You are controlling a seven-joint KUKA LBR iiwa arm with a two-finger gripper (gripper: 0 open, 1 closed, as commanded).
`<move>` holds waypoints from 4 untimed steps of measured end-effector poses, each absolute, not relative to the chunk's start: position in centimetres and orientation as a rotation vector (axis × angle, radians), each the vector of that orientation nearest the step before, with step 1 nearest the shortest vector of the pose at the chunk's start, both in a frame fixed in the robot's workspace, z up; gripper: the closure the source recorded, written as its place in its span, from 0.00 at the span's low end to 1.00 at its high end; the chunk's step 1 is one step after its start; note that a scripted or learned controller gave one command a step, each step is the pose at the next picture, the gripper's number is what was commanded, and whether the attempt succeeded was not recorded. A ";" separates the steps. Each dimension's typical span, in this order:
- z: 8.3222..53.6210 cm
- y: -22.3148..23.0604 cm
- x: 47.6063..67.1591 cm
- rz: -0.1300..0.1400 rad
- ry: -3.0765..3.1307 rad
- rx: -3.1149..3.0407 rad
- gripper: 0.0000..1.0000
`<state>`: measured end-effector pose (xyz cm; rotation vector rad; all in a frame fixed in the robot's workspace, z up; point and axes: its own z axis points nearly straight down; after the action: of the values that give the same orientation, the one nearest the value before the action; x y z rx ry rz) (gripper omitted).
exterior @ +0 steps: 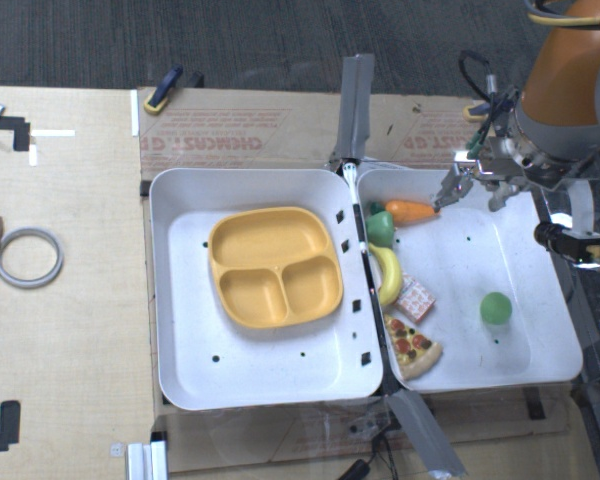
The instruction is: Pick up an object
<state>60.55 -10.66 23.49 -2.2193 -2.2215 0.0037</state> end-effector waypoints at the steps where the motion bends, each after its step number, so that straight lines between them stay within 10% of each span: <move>1: 11.8 -11.7 65.9 0.001 -2.468 -1.943 0.00; 2: 12.8 -11.8 65.9 -0.001 -2.467 -1.949 1.00; 3: 19.3 -9.1 65.9 -0.001 -2.506 -1.899 1.00; 4: 33.8 -16.9 65.9 0.001 -2.520 -1.882 1.00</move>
<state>65.93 -16.90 33.75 -1.8816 -2.5196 0.0014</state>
